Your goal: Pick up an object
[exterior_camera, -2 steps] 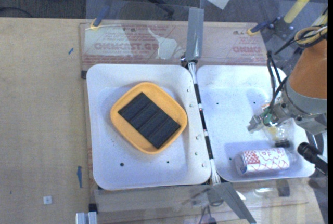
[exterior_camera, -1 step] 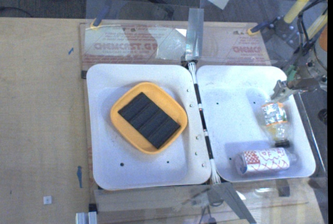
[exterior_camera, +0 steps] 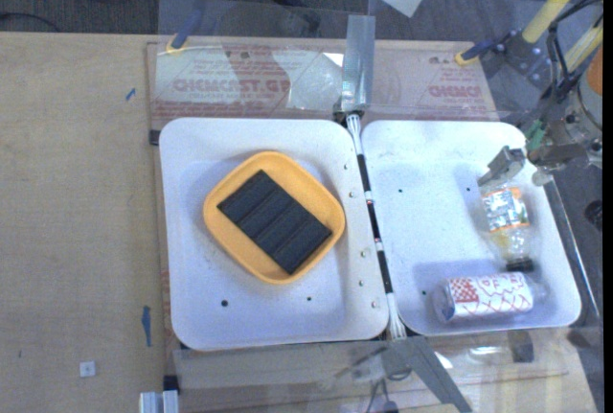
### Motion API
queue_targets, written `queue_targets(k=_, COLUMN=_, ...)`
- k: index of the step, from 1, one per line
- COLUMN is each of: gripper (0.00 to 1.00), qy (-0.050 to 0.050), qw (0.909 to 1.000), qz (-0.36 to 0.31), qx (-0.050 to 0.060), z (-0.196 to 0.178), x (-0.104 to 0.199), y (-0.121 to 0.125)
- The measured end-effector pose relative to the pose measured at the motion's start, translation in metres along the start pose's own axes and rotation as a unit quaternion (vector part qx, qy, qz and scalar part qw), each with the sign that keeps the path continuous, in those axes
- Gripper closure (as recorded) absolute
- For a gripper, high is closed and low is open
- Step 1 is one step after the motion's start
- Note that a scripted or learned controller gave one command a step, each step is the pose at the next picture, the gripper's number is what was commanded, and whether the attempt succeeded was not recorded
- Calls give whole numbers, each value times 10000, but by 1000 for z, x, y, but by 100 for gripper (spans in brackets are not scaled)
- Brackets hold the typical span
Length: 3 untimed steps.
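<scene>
- Now gripper (exterior_camera: 502, 164) hangs at 12 o'clock of bottle (exterior_camera: 505, 215) in right bin (exterior_camera: 421, 210); finger state unclear, nothing seen held
- Nothing lifted; can (exterior_camera: 486, 294) lies at 6 o'clock
- Grasp and lift remain

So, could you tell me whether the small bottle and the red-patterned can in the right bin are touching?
Apart. The camera view shows a strip of white bin floor between the bottle's dark cap end and the can lying below it.

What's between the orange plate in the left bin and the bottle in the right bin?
Bare white bin floor and the bins' meeting rims separate the orange plate from the bottle, seen in the camera view.
</scene>
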State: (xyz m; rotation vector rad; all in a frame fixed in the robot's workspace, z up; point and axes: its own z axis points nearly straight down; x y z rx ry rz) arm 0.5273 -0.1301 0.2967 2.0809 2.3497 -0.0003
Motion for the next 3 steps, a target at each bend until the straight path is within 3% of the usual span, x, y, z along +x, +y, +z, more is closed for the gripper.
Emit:
queue_targets(k=1, gripper=0, qy=11, qw=9975, qz=711, qx=19, z=87, x=-43, y=-18)
queue_targets(k=2, gripper=0, qy=0, qw=10000, qz=29, qx=-3, z=-5, x=-39, y=54)
queue_targets(k=3, gripper=0, qy=9, qw=9966, qz=-826, qx=3, z=135, x=-49, y=44)
